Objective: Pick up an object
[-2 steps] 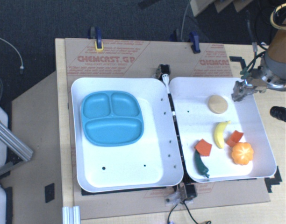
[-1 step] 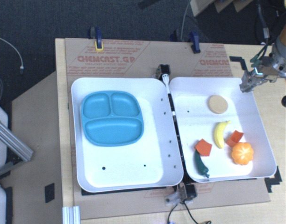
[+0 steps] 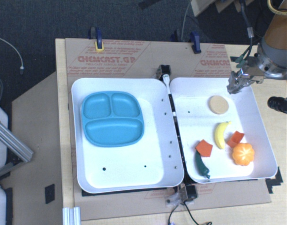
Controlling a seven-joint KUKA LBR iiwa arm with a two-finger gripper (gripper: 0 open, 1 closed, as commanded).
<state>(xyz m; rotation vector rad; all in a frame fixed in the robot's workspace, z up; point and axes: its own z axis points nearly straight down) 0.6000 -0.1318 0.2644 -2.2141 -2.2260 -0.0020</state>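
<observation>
Table (image 3: 134,55), brown board, clamped at top edge; two white bins side by side.

Left bin (image 3: 82,168): blue divided plate (image 3: 113,117), upper left of bin.

Right bin (image 3: 263,139): tan disc (image 3: 219,104), upper centre. Banana (image 3: 221,134), mid-bin, lying roughly top to bottom. Red block (image 3: 236,138), just right of banana. Orange (image 3: 243,154), touching red block from below, lower right. Orange-red block (image 3: 204,148), left of banana. Green pepper (image 3: 202,165), just below that block, near lower rim.

Tool (image 3: 238,82): upper right of frame, over upper right corner of right bin, above and right of disc, apart from it. Nothing visible between fingers; open or closed, cannot tell at this size.

Handling, as judged: disc nearest, likely light and stiff, flat; grip across its width, low approach needed. Banana probably light, smooth, curved; grip across narrow middle. Orange round, likely to roll. Blocks crowded by neighbours, less finger room.
</observation>
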